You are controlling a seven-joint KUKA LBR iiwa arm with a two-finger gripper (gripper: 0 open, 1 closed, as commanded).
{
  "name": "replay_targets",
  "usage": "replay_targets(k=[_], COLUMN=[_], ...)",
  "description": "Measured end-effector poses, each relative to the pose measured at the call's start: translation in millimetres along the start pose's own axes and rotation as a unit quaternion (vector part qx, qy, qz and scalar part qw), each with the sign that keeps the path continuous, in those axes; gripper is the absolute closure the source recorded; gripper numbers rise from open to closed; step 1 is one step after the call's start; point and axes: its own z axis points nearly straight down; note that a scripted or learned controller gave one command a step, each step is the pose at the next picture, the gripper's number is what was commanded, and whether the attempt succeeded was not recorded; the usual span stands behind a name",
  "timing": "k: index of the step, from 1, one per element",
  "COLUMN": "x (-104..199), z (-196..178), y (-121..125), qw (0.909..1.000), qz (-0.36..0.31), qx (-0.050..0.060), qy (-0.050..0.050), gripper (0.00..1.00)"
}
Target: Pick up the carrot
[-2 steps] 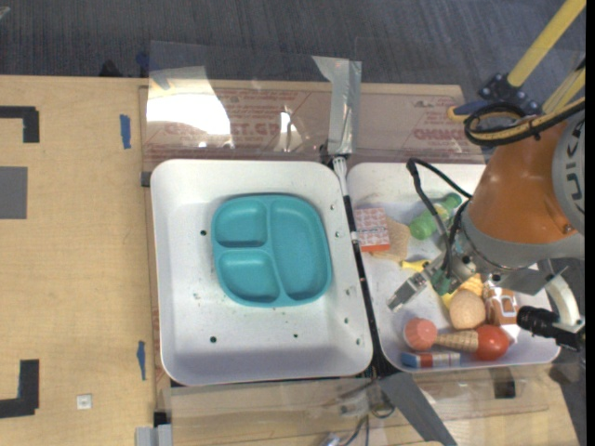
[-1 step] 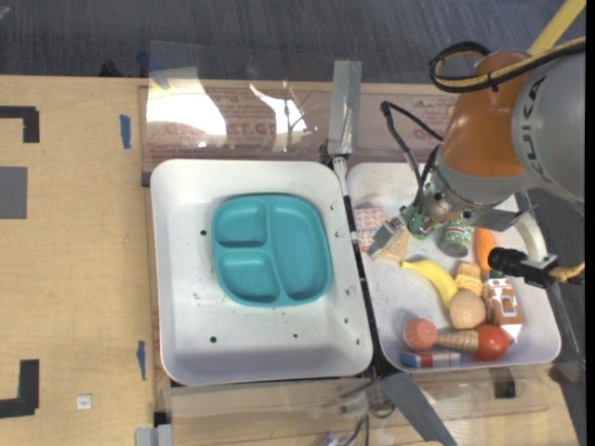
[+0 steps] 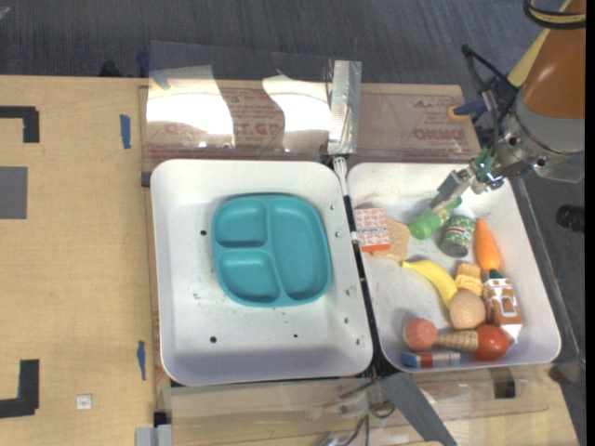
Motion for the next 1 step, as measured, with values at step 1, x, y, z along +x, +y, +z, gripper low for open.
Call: replay_targets(k=[1], x=[-44.8], z=[96.6], y=[-39.4], qw=[0.9991], qz=[0.042], qx=[0.008], qy=[0.004], gripper=[0.0])
